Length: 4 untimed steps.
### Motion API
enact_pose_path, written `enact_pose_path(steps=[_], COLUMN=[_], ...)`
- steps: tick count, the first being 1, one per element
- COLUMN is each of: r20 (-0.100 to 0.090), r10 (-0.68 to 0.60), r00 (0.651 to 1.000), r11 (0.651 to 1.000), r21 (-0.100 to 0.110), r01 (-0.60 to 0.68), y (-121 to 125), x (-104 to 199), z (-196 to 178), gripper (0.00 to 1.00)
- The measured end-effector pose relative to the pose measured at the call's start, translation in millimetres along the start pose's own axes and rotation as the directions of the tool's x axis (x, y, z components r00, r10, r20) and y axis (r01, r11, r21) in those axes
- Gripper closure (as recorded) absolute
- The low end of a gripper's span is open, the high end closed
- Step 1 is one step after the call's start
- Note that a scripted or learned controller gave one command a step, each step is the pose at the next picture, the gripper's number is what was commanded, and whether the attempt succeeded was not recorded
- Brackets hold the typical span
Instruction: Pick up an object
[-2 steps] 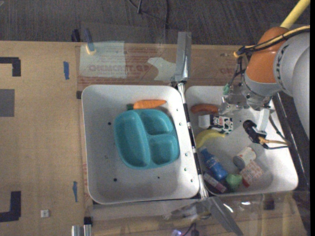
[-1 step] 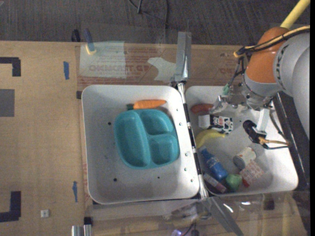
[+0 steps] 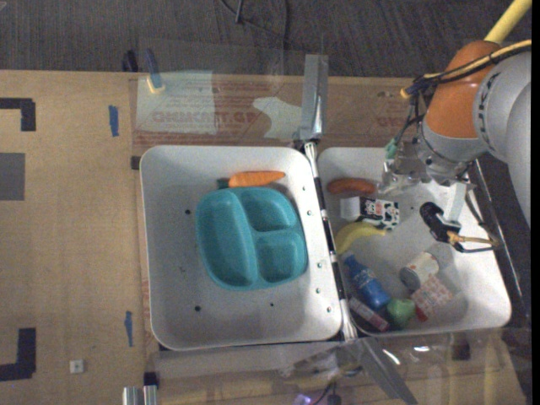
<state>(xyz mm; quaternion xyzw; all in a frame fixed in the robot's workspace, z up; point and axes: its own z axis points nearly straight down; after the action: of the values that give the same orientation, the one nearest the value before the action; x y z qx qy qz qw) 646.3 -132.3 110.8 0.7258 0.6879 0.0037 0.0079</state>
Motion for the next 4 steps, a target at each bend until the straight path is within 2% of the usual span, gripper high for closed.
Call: enact_pose_path(steps=[1,2,3,4], r20=[-0.008,-0.007,-0.008,-0.009], r10=[-0.203,-0.185,-0.081,-0.167], r00=[0.979,0.983,0.997,0.986], r11=[0.979,0.983,0.997,0.986], r21=[0.014,0.012,0.016,0.015], r01=[0.203,0.185,0.081,0.167], y=[-23,-36,-62,-52], x=[21,-28,-44,-21], z=[-44,2,-17,-5], gripper=[1.0,1.0,1.0,1.0])
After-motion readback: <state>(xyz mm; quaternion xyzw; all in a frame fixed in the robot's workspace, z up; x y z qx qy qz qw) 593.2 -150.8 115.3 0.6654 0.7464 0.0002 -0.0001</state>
